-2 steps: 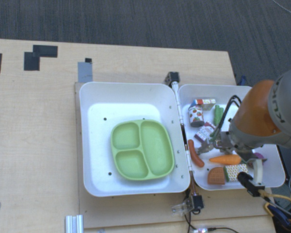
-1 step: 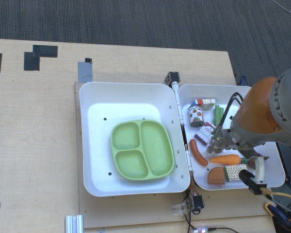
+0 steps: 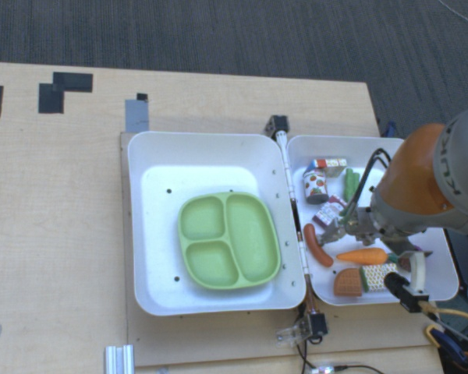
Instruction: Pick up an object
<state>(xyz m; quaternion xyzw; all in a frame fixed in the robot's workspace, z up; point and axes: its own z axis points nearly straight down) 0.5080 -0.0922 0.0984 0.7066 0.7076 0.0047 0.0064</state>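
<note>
The right bin (image 3: 451, 285) holds several small objects. A red sausage (image 3: 317, 245) lies near its left wall, with an orange carrot (image 3: 363, 255) beside it. At the front are a brown bread-like piece (image 3: 347, 283) and a green-and-white patterned item (image 3: 379, 276). Further back are a small printed carton (image 3: 316, 184), a white-and-red packet (image 3: 328, 164) and a green piece (image 3: 351, 183). A purple item (image 3: 327, 213) lies mid-bin. My gripper (image 3: 345, 226) hangs low over the middle of this bin, right beside the purple item and just above the carrot.
The left bin (image 3: 152, 209) holds a light green divided plate (image 3: 229, 240). The grey arm with its orange band (image 3: 417, 179) covers the right bin's right half. Cables and a black clip (image 3: 316, 324) sit at the bench's front edge.
</note>
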